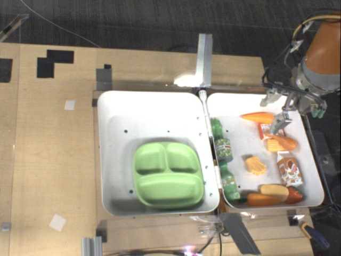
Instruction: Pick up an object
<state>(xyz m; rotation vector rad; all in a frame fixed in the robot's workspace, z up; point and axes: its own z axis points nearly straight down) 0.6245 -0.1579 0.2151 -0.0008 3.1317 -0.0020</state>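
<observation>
Desk [53, 159] carries two white bins side by side. Left bin [114, 116] has a green divided tray [168, 173], set a little toward the near side, bare floor around it.

Right bin [234, 103] holds the pickable clutter. Green bottles [221, 149] lie end to end along the wall shared with the left bin, likely rolled there. A carrot [257, 117] lies near the far wall. Below it a red-orange packet [265, 130], then an orange piece [281, 143]. A yellow chunk [256, 165] sits alone mid-bin, apart from its neighbours. A small carton [289, 172] lies near the right wall. Along the near wall: a yellow roll [274, 190] touching a red-orange piece [264, 199].

Arm enters from the right, orange band high above the bin corner. Claw [281, 122] hangs over the far right part of the right bin, just above the packet and the orange piece, beside the carrot tip. Cannot tell whether it is spread or closed; nothing visibly between its tips.

Judgement: descent toward the packet-and-orange cluster, grasp not yet made. Items there crowd each other, so a slip or a double catch is possible.
</observation>
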